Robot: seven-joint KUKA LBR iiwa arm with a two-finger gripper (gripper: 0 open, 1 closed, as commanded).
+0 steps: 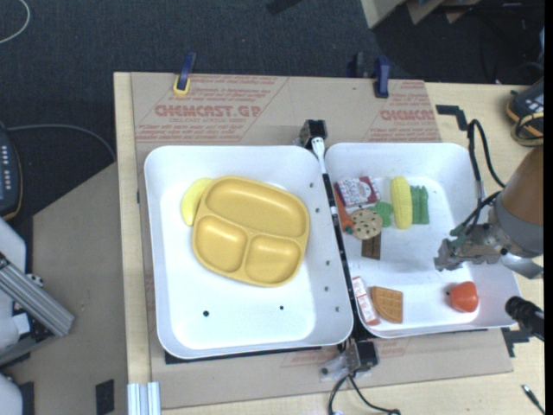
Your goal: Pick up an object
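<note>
We see two bins side by side on the counter point(130, 232). In the left bin point(164, 258) a divided plate point(249, 229) lies toward the back, over a flat piece point(192, 199) at its left edge. In the right bin point(432, 167), a packet point(356, 190), corn cob point(401, 201) and pea pod point(420, 204) sit at the back, a cookie point(365, 224) before them, a waffle point(386, 303) at the front left and a tomato point(464, 296) at the front right. The claw point(458, 253) hangs just behind the tomato.

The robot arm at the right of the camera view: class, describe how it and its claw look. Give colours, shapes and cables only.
The arm is a thick rounded limb with an orange-brown band over a grey wrist section. Its claw is a small dark-grey metal assembly with thin black cables looping from it up toward the arm. No markings are legible.
</note>
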